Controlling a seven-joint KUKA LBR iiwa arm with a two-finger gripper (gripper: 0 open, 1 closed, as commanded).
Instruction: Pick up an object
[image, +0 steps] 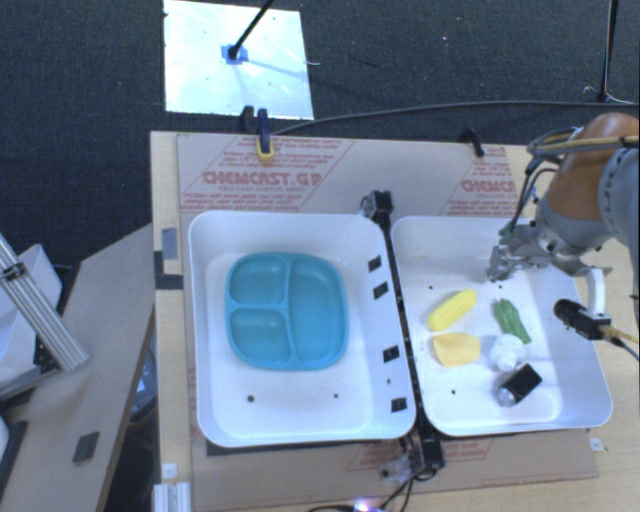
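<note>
**Arm low over right bin, toy food untouched**

Fingers (500, 266) down near the floor of the right bin (450, 245), in its upper right part; too small and blurred to tell whether spread or pressed together. Nothing seen between them. Above them, grey wrist and orange band of the arm (585, 195), reaching in from the right edge.

Just below the fingers, apart from them: a green vegetable-shaped toy (512, 320) lying lengthwise. Left of that, a yellow corn-like toy (452, 309), tilted. Below the corn, a flat yellow-orange piece (456, 349). Beside it on the right, a small white object (507, 350), and under that a black block (520, 382) with a pale end. All resting on the bin floor.

Across the divider, in the left bin (215, 400): a blue sectioned plate (288, 309) with three compartments. Both bins on the counter (300, 165), over a sheet printed with red lettering.
</note>
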